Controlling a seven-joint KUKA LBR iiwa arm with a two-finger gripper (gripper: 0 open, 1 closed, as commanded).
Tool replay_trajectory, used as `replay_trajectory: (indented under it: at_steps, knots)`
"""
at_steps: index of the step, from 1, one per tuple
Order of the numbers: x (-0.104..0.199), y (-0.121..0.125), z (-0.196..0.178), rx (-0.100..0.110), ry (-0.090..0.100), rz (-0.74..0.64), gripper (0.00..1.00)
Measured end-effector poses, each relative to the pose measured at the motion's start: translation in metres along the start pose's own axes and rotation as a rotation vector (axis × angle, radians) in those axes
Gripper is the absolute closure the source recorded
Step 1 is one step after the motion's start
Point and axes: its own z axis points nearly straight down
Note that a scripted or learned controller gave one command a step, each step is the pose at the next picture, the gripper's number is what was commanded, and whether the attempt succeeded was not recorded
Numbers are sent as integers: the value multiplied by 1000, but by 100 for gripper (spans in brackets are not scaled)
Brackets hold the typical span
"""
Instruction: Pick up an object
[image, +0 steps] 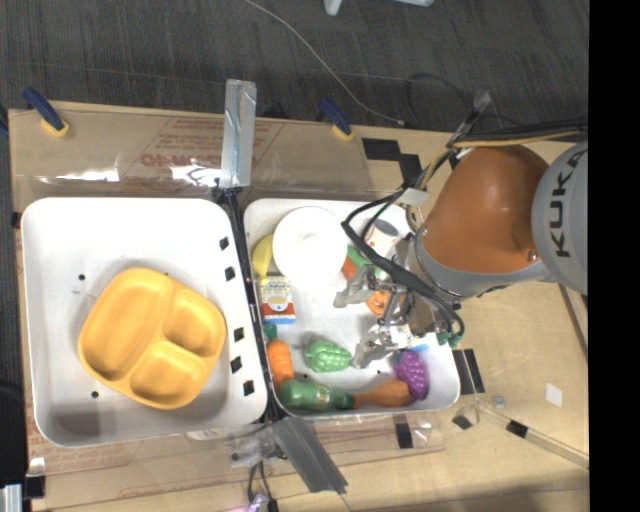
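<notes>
My gripper (364, 321) hangs low over the middle of the right bin (318, 207), its two fingers spread apart and open. A small orange toy (378, 301) lies just beside the upper finger; nothing is clearly gripped. Around the gripper lie a light green bumpy toy (328, 356), purple grapes (411, 370), an orange carrot (279, 361), a dark green vegetable (314, 397) and a brown-orange piece (386, 393). A white round plate (308, 245), a yellow banana (261, 256) and a small carton (277, 301) sit toward the bin's far left.
The left bin (60, 232) holds a yellow divided tray (150, 336). The arm's orange band (487, 212) and black cables (385, 262) overhang the right bin's right side. A taped divider (238, 290) separates the bins.
</notes>
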Motion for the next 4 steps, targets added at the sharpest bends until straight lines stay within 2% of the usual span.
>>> replay_trajectory:
  at_steps: [1,2,3,4]
  knots:
    - [-59,-67,92,-3,8,17,0]
    - [-81,-75,126,0,-3,37,0]
    - [-83,-73,114,2,-9,29,100]
    - [-83,-72,114,1,-8,28,0]
